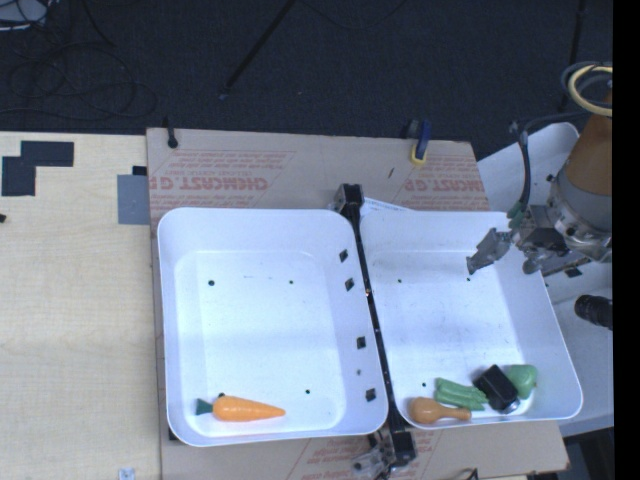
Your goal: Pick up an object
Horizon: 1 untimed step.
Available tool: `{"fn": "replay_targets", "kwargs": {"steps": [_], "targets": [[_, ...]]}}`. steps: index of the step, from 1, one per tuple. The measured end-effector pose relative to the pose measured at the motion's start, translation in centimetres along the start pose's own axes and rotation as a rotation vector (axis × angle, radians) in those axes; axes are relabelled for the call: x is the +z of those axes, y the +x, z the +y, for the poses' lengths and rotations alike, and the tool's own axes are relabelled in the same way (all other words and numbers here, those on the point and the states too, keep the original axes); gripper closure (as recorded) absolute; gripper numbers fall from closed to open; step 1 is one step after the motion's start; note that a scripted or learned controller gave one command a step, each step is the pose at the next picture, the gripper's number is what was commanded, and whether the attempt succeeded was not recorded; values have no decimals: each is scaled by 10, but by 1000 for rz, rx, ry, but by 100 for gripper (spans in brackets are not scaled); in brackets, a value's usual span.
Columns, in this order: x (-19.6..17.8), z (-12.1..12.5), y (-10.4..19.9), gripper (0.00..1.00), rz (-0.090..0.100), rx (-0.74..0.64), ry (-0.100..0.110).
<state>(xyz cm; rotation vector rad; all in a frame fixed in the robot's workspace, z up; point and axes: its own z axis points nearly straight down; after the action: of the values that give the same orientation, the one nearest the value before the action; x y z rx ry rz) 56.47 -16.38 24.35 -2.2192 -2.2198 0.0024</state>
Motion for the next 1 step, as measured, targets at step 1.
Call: {"fn": "replay_targets", "kwargs": {"steps": [1], "targets": [[122, 59, 73, 0, 3, -7, 4]]}}
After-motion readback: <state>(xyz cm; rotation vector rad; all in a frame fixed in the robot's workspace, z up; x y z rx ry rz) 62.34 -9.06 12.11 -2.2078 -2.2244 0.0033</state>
